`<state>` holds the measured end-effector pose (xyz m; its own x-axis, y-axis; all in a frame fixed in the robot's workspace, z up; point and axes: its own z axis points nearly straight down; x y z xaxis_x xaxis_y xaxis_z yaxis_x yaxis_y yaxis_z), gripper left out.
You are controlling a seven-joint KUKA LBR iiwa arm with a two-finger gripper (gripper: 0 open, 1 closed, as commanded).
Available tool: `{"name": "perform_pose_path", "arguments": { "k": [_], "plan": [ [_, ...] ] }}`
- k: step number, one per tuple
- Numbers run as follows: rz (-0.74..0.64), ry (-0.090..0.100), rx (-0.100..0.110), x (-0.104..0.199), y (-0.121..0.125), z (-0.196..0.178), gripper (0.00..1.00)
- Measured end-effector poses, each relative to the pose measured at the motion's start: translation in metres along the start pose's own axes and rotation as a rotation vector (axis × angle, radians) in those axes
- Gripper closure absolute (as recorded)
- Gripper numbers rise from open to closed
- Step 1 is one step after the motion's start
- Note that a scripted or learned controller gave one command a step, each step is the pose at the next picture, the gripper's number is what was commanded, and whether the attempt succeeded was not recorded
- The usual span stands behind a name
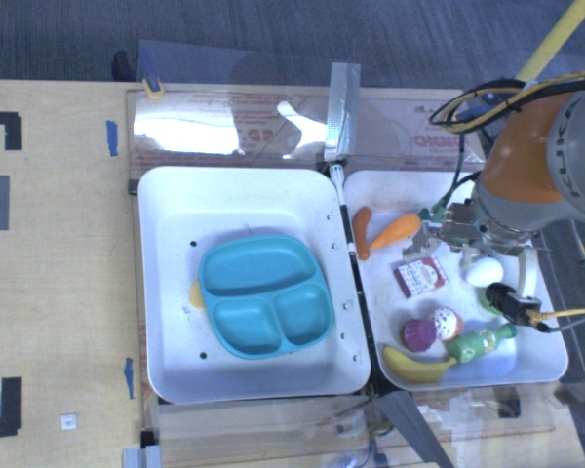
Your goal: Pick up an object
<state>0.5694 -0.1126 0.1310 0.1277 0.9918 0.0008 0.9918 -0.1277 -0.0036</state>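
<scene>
My gripper [447,230] hangs over the upper middle of the right bin [546,364], under the grey arm with its orange band [522,164]. It is right beside the right end of an orange carrot [395,232]. A second, darker orange piece [361,230] lies by the bin's left wall. Just below the gripper sit a red and white packet [419,277] and a white egg [484,272]. Near the front lie a purple item [418,334], a green bottle [476,343] and a yellow banana [414,364].
The left bin [166,261] holds a blue divided tray [265,294] with a small yellow thing [195,294] peeking out at its left edge. A metal divider post [341,115] stands behind the wall between the bins. Cables loop by the arm at the right.
</scene>
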Motion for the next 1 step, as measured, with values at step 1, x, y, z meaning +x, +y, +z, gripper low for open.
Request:
{"name": "perform_pose_path", "arguments": {
  "k": [1],
  "plan": [
    [-0.151,0.002,-0.026,-0.0055,-0.0148,0.0354,0.0]
  ]
}}
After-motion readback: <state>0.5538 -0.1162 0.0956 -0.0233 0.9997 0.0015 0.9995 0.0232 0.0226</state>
